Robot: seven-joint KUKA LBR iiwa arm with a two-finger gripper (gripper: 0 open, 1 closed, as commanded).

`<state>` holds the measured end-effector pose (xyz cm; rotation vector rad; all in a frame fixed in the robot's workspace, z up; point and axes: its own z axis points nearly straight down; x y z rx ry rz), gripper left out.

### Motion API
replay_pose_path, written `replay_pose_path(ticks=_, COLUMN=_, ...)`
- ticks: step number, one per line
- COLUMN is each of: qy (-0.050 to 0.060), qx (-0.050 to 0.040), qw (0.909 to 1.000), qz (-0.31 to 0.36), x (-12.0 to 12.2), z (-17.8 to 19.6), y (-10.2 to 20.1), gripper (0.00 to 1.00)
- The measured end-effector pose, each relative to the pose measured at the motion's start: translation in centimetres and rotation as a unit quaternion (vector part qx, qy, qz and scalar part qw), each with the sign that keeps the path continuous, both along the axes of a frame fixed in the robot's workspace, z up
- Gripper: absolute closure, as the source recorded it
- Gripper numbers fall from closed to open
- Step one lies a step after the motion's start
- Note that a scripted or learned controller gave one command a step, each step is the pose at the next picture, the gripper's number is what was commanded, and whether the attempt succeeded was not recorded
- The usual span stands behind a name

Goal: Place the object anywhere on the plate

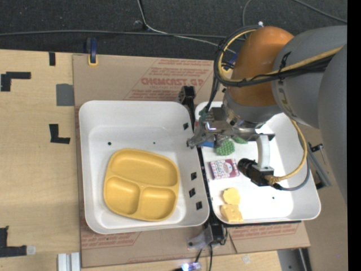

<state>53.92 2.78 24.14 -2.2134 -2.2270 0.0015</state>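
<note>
While the grey arm (316, 78) is reaching in over the right bin (299, 208), its claw (211, 133) is hanging by the bins' shared edge, just beside a green object (225, 147); whether the claw is spread or pinching, I cannot tell. A yellow three-compartment plate (141, 184) is sitting in the left bin (96, 123). A pink packet (223, 168) and two yellow pieces (230, 204) are lying in the right bin.

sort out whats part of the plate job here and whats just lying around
Job: plate in the left bin; end effector over the right bin; green object right beside it, probably the pick.

Lying about: pink packet, two yellow pieces, blue clamp.
</note>
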Motion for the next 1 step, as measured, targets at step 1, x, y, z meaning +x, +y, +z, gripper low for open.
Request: replay_pose_path(ticks=1, qy=0.001, qx=-0.0004, qw=1.0, qz=0.0, x=0.44, z=-1.65, y=4.45, gripper=1.0)
